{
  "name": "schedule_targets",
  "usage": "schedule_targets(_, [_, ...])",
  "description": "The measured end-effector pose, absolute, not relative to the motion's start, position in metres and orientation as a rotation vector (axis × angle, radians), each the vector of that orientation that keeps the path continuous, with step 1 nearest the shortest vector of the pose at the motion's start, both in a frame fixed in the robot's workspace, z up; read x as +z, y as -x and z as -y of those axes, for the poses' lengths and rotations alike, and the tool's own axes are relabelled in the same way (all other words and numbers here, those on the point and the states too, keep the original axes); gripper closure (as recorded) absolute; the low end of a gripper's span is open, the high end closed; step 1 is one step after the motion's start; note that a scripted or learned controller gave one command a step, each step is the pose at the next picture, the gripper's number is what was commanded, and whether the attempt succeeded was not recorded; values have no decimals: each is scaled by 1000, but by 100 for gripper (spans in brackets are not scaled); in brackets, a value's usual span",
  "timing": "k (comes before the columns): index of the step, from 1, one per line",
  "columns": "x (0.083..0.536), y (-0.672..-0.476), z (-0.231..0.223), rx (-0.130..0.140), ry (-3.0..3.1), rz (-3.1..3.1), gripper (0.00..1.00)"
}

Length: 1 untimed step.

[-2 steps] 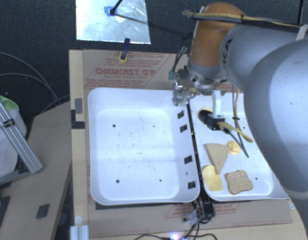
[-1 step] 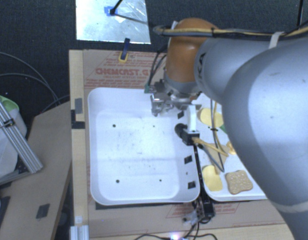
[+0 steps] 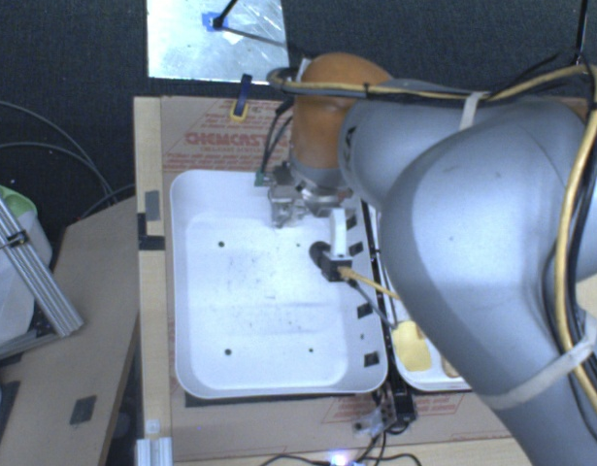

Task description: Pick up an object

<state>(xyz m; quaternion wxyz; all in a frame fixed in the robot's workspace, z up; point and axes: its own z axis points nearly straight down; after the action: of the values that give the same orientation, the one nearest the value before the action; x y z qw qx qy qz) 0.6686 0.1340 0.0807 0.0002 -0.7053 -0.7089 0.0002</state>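
My gripper (image 3: 282,209) hangs low over the far edge of the left white bin (image 3: 196,289), near its back wall. The orange band (image 3: 322,115) sits right above it, and the grey arm (image 3: 473,221) covers most of the right bin. A pale yellow object (image 3: 412,345) lies in the visible front-left corner of the right bin (image 3: 429,382), well to the right of the gripper and nearer the front. I see nothing held at the gripper.
The left bin's floor shows a few small dark holes and faint scuff marks. Cardboard (image 3: 206,139) lies under both bins. A shiny foil sheet (image 3: 215,22) lies beyond the bench. Metal rails (image 3: 31,280) stand at the left.
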Motion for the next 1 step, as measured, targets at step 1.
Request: schedule_targets(1, [192, -621, -24, -6, 2238, 2218, 100])
